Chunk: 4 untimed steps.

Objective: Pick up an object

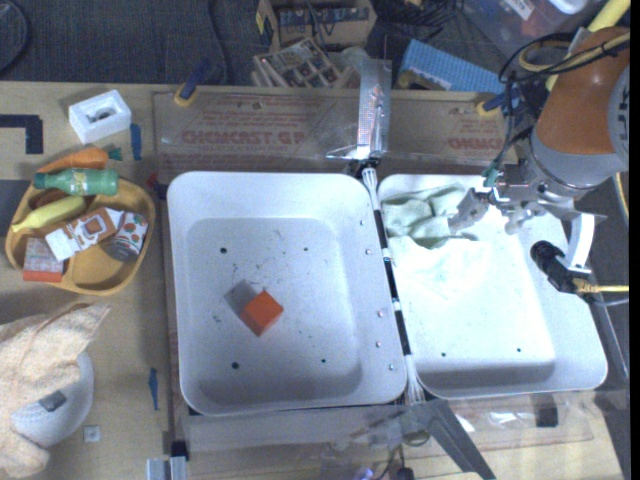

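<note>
An orange cube [263, 312] lies in the left bin [200, 218], a little left of its middle, with a grey shadow beside it. A pale green cloth [422, 217] lies crumpled in the far left corner of the right bin [500, 368]. My gripper [523, 223] hangs over the far part of the right bin, below the arm's orange band [585, 80]. It is open, with its fingers spread wide. The left finger [467, 209] sits at the right edge of the cloth, and nothing is held between the fingers.
A yellow bowl [80, 278] of toy food stands left of the bins, with a white box [100, 115] behind it and a beige cloth [45, 363] in front. Clear plastic panels [270, 128] run along the far side. A black part with a yellow cable [556, 266] hangs by the right bin's rim.
</note>
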Available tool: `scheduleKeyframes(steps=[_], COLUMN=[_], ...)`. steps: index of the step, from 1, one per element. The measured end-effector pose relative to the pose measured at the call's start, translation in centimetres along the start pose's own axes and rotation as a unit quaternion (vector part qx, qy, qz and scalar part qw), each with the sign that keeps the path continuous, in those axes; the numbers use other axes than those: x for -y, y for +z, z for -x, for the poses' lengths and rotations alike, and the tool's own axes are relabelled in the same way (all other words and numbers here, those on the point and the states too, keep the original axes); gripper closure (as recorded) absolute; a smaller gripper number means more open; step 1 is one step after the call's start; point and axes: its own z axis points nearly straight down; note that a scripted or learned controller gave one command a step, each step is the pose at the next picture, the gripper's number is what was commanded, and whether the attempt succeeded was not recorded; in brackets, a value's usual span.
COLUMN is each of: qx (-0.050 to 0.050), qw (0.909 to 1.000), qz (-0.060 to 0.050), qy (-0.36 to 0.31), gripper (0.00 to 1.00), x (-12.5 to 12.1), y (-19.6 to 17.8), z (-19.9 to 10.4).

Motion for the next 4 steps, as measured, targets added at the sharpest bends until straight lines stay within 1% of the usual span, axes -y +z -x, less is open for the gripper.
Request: scheduleKeyframes(steps=[1,2,3,4], qx=[0.001,0.003,0.002,0.001], qw=[0.9999,0.9994,0.9994,0.9999], qz=[0.005,0.006,0.008,0.002], qy=[0.014,-0.033,-0.033,-0.012], gripper=[0.0,0.0,1.0,1.0], x=[-3.6,-6.6,-6.7,-6.4], y=[9.7,10.0,8.9,0.6], z=[0.9,-1.9,-2.0,-6.6])
